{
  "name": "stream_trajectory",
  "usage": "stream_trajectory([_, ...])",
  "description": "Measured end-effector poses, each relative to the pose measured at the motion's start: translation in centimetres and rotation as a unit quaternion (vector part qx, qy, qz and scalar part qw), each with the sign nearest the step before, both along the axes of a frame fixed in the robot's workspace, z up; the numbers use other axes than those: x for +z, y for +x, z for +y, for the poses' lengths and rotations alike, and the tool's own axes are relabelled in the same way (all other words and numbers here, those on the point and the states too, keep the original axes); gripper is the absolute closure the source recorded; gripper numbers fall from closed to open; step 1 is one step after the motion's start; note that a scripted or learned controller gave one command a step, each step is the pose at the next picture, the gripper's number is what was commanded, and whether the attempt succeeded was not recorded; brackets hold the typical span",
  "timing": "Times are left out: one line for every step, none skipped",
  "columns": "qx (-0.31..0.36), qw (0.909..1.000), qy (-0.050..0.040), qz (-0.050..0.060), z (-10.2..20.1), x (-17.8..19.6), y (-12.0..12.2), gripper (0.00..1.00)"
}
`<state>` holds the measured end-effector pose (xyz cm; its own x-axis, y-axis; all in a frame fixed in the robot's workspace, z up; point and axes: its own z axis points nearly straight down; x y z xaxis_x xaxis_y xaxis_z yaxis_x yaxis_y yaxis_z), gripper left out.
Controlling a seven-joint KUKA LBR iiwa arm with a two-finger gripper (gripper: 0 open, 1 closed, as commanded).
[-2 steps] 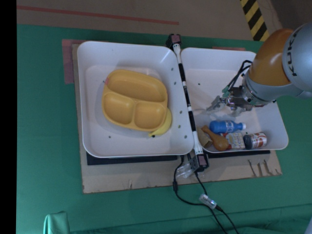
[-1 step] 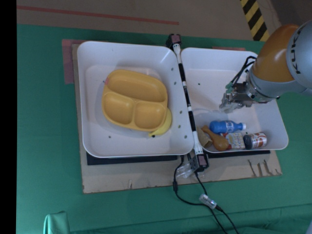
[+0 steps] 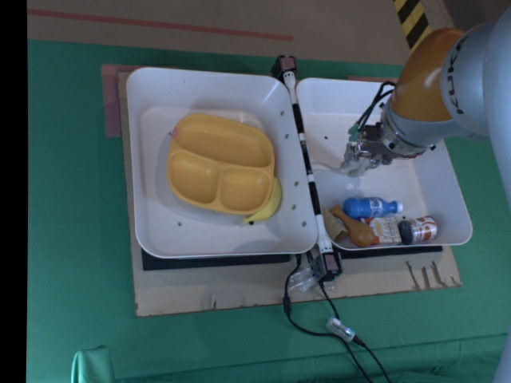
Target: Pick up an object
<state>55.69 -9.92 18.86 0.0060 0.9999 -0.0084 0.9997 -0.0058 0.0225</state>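
In the right bin [image 3: 431, 190], my gripper [image 3: 357, 163] hangs above the floor near the bin's middle, pointing down and left. Below it, along the bin's near wall, lie a blue bottle [image 3: 372, 207], a brown drumstick-shaped toy [image 3: 354, 227], a flat packet [image 3: 386, 229] and a small can with a dark lid [image 3: 418, 230]. The gripper is apart from all of them. In the left bin [image 3: 152, 222] sit a yellow divided tray [image 3: 220, 163] and a banana [image 3: 268, 206] against the tray's near right edge.
A black divider rail [image 3: 303, 154] runs between the two bins. Cables [image 3: 319, 313] trail over the green cloth in front of the bins. Bare white floor fills the far half of the right bin.
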Motion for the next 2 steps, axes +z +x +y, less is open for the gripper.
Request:
stream_trajectory([0.0, 1.0, 0.0012, 0.0, 0.1, -0.1, 0.0, 0.0])
stream_trajectory([0.0, 1.0, 0.0002, 0.0, -1.8, -0.1, -2.6, 0.0])
